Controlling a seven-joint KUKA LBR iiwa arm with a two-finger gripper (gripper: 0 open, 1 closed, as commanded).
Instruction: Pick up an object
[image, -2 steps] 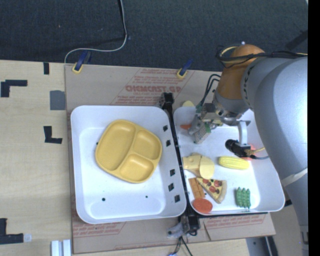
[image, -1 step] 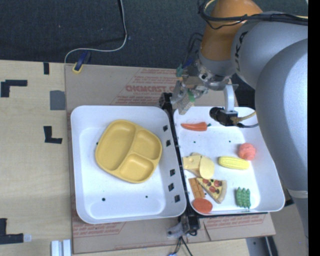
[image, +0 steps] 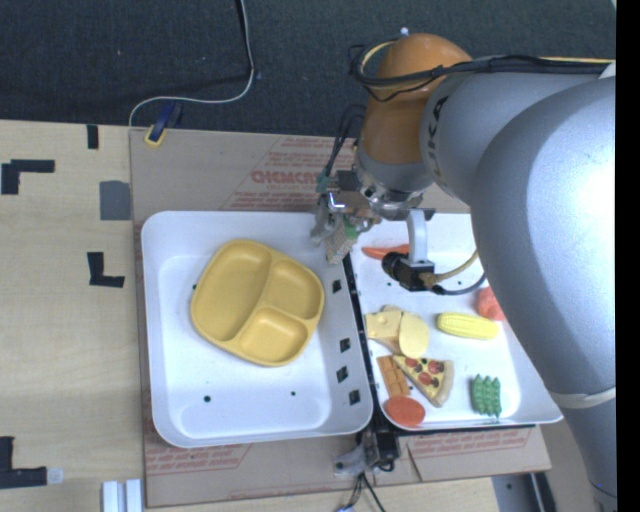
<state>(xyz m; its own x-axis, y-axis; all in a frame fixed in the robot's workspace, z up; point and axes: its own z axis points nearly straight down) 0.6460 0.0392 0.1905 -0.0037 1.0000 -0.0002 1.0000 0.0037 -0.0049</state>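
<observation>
My gripper (image: 336, 232) hangs at the back of the bench, over the divide between the two bins, just past the far right corner of the yellow divided plate (image: 258, 300). A small green patch shows at its tip; I cannot make out what that is. The plate lies in the left bin (image: 170, 400). In the right bin (image: 530, 400) lie an orange carrot (image: 386, 251), a corn cob (image: 467, 326), a yellow cheese piece (image: 393, 328), a pizza slice (image: 425, 376), a red disc (image: 405, 409), a green piece (image: 486, 394) and a pink piece (image: 488, 301).
The grey arm (image: 540, 200) covers the right bin's far right part. A black cable loop (image: 410, 272) hangs from the wrist over the right bin's back. A white cable (image: 200, 95) lies on the dark floor behind the bench.
</observation>
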